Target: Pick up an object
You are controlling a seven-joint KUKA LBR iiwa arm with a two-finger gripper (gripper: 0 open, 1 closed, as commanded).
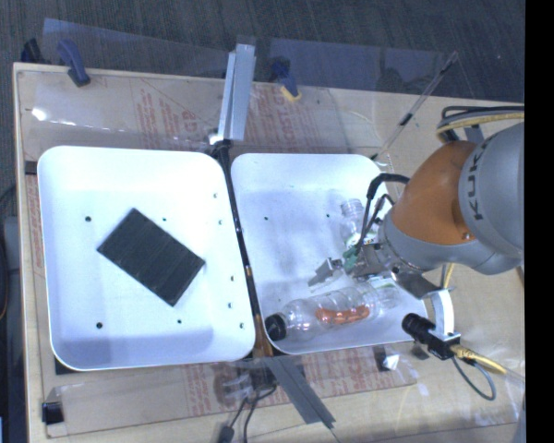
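Observation:
A clear plastic bottle (328,314) with a black cap lies on its side along the front edge of the right bin (277,201); something orange shows inside it. A second clear bottle (352,212) lies near the bin's right wall. My gripper (337,268) is low inside the right bin, between the two bottles and just above the front one. The grey and orange arm covers the bin's right edge. A dark grey flat rectangle (151,256) lies tilted in the middle of the left bin (65,183).
A metal bar (235,95) rises behind the divide between the two bins. Blue clamps (74,63) hold clear sheeting at the bench's back edge. A thin rod (429,86) leans at the back right.

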